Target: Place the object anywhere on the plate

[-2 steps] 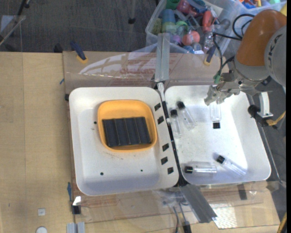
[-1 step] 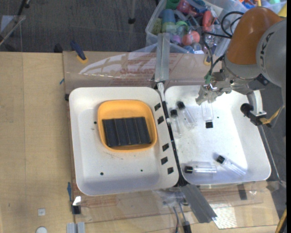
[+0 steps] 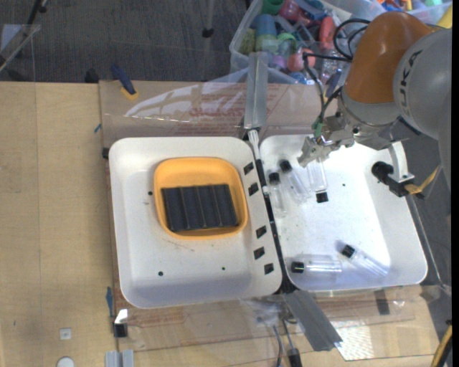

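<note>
Nearest, a clear vial (image 3: 316, 266) lies crosswise — black cap pointing left — the jaws' (image 3: 313, 152) state beyond telling.

You are looking down on a light wooden bench (image 3: 50, 215) that runs from 9 o'clock across the bottom. At 12 o'clock the floor (image 3: 143, 36) behind it is dark grey, with thin dark stand legs (image 3: 208, 21) on it. At 1 o'clock sits a clear tub of bright toys (image 3: 301, 29), pink, green and blue. A sheet of brown cardboard (image 3: 179, 107) lies flat at 11 o'clock. The light is soft and even.
</note>
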{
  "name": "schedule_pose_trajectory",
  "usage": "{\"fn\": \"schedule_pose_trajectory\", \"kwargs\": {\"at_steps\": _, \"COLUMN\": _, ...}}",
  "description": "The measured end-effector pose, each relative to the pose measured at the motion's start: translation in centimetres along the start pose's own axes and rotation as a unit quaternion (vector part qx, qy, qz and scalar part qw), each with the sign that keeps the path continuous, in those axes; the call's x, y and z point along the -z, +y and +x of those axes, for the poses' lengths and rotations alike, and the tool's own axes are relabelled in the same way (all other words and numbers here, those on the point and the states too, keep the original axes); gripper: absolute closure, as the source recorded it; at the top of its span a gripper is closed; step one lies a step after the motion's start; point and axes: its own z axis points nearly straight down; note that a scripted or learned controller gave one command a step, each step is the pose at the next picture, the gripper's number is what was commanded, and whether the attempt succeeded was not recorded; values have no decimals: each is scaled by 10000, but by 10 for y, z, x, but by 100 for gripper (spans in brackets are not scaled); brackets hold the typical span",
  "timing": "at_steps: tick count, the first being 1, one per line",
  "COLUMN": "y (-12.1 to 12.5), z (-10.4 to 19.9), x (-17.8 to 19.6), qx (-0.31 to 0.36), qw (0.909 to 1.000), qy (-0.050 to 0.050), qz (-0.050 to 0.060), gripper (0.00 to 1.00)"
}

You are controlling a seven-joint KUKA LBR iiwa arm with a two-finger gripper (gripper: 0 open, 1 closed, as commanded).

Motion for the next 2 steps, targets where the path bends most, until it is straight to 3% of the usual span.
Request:
{"fn": "schedule_pose_trajectory", "kwargs": {"at_steps": 1, "y": 8, "z": 30, "x": 0, "qx": 1260, "qw": 9920, "qy": 1, "qz": -4, "gripper": 100}}
{"fn": "schedule_pose_trajectory", "kwargs": {"at_steps": 2, "y": 7, "z": 29, "x": 0, "qx": 1259, "qw": 9920, "qy": 1, "qz": -5, "gripper": 0}}
